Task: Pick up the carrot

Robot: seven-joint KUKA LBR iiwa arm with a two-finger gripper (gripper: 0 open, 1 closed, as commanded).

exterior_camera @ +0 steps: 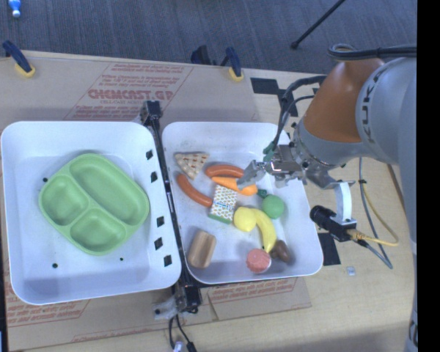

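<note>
Two bins sit side by side on the bench, and the carrot lies in the right bin, near its middle, just below a sausage and just above a patterned block. My gripper hangs right at the carrot's right end, close by its green top; I cannot tell whether it is apart or together from this angle, and nothing shows clamped in it. To do this well, I judge I should come straight down over the orange body and close across its narrow width, keeping off the sausage and the banana crowding in. The carrot is small, orange and tapered, lying roughly left to right, and probably smooth, so a centred grip matters.
</note>
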